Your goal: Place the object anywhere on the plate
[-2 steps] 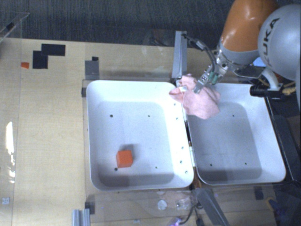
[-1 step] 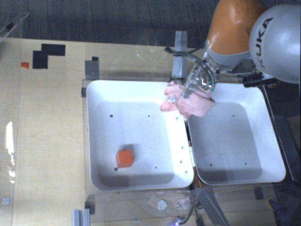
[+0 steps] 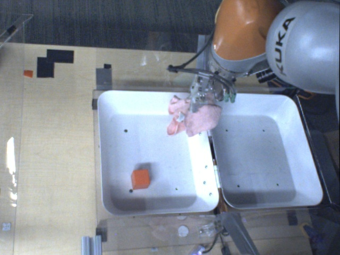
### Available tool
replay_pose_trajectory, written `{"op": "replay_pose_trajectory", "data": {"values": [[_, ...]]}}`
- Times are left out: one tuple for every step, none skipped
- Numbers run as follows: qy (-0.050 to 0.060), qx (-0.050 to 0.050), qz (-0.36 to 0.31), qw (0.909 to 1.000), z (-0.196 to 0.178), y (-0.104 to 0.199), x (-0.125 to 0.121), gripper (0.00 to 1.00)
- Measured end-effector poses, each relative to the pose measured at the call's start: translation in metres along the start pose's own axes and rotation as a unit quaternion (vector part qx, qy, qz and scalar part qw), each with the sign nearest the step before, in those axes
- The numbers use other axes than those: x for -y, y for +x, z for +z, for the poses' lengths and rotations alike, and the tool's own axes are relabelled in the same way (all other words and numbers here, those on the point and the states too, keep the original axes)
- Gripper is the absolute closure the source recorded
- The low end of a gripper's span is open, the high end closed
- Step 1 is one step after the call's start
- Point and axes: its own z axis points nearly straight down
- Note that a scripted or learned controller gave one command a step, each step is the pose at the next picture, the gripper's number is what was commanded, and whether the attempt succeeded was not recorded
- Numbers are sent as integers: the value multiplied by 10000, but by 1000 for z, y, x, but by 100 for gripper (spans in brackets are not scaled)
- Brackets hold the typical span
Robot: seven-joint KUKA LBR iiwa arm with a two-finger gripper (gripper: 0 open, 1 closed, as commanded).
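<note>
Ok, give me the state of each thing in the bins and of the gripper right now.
Pink cloth: bunched, hanging under the gripper, over the inner edge of the two bins.
Orange block: resting flat on the left bin's floor, untouched.
Gripper: above the cloth at the bins' far side.

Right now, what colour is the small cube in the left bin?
Orange; the small cube shows clearly in the camera view.

Pretty even overhead light on my bench, soft shadows pooling along the near walls of the shallow white plastic bins [image 3: 159,203], glare streaks on the pale wooden benchtop [image 3: 10,158], everything slightly soft
</note>
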Motion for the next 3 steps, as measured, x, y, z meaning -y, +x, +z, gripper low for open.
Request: {"op": "replay_pose_trajectory", "data": {"values": [[3, -25, -13, 10000, 13, 9, -48, 100], [-1, -17, -8, 10000, 9, 17, -99, 100], [-2, -14, -7, 10000, 9, 17, -99, 0]]}}
